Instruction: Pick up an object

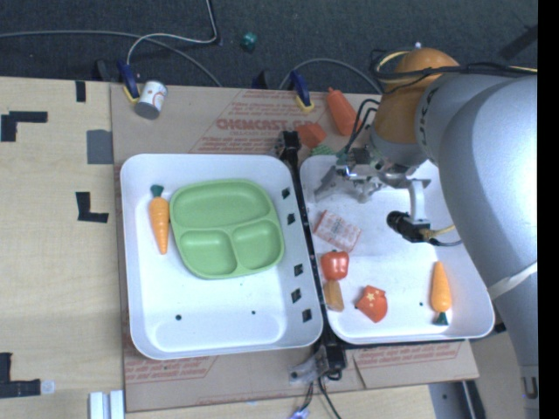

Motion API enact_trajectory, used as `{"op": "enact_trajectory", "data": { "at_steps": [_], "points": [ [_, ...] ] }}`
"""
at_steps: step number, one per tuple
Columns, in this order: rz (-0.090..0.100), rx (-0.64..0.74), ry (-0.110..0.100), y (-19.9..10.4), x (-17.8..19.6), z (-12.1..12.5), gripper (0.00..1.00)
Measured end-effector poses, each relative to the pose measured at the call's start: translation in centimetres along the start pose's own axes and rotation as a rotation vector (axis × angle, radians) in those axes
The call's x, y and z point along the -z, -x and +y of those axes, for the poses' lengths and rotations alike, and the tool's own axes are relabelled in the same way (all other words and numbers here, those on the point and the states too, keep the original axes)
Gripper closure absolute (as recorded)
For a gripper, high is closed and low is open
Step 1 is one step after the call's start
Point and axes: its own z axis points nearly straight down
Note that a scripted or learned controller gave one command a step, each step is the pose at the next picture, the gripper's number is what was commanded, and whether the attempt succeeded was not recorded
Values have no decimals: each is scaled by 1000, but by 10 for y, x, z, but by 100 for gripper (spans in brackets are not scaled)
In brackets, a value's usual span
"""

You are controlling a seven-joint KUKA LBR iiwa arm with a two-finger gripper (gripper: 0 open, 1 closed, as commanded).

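While the grey arm (pixel 489 147) with its orange band (pixel 410 90) reaches in from the right of the camera view, the gripper (pixel 349 177) hangs over the upper left part of the right bin (pixel 463 321). Whether the pincer is apart or together cannot be told from this angle, and nothing can be seen clamped in it.

Right bin contents, counted:
- one pale wrapped packet (pixel 336 229), just below the gripper;
- one red pepper (pixel 334 264) beside the left wall;
- one small brown piece (pixel 334 296) directly below the pepper;
- one red tomato-like piece (pixel 372 303) near the lower edge;
- one carrot (pixel 440 288) at the right side, tip upward.

Left bin (pixel 210 330) contents, counted:
- one green divided plate (pixel 229 227) with three compartments, near the centre;
- one carrot (pixel 159 219) just left of the plate, leaf end upward.

Outside the bins, on the cardboard (pixel 236 120): one orange carrot-like item (pixel 341 112) above the right bin, one small white cylinder (pixel 150 98) at the upper left, and two blue clamps (pixel 301 94) on the back edge.
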Motion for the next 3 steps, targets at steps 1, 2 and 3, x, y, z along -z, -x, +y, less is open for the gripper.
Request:
{"op": "enact_trajectory", "data": {
  "at_steps": [1, 2, 3],
  "points": [
    [-2, -1, 0, 3, 0, -20, 0],
    [0, -1, -1, -8, 0, 0, 0],
    [-2, -1, -1, -2, 0, -10, 0]
  ]
}}
